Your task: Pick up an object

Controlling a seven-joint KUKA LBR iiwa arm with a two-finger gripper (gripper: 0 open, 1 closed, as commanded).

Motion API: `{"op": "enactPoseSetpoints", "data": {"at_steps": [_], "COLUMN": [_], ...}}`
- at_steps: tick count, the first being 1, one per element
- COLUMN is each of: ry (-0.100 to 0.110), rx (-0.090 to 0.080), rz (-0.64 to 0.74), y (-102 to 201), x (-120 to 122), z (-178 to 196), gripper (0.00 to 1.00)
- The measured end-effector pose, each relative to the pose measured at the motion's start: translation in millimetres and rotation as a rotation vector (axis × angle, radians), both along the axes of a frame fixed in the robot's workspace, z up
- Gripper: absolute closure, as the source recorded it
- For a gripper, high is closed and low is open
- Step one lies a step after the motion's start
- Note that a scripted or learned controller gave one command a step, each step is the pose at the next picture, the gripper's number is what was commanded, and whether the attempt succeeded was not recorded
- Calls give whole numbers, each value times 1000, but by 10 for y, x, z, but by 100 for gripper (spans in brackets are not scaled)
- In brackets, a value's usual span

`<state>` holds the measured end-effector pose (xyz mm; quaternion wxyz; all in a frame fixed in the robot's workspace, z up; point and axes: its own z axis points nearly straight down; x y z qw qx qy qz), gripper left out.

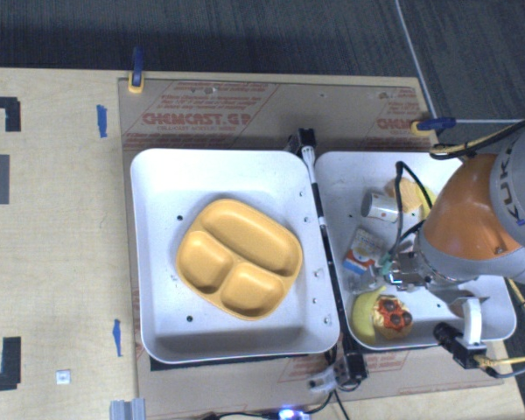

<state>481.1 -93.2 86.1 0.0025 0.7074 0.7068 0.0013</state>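
On the far left, the bench (52, 261) lay bare wood with a few dark and blue markers, which I took for camera references rather than anything to be handled. Moving right, the left bin (157, 178) held a single yellow divided tray (238, 256), lying tilted across the bin's middle with its three hollows facing up. It sat well apart from the arm, so I judged it was not the target this time.

Between the two bins ran a dark divider (319, 226), and right of it the right bin (346, 178) carried the clutter: a small silver cylinder (381, 206) on its side near the top, a clear packet with red and blue print (360, 259) below it, and a yellow round object with a red pattern (382, 315) against the near wall. They were crowded toward the bin's left half, probably because they had been dropped in loosely.

My arm (472, 217) reached in from the right, its orange band over the bin's right half, and the pincer (401, 271) was down low just beside the packet and just above the yellow round object. The wrist hid its working end, so I could not tell whether it was released or clenched, and nothing showed as gripped. I judged the pick was still in the approach, with the packet or the yellow round object as the likely candidate.
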Motion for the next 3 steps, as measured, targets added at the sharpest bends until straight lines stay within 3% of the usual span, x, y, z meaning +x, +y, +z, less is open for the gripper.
{"op": "enactPoseSetpoints", "data": {"at_steps": [2, 3], "ry": [-1, -7], "rx": [0, -2], "rz": [0, 0], "y": [3, 4], "x": [-1, 21], "z": [-1, 108], "gripper": [0, 100]}}
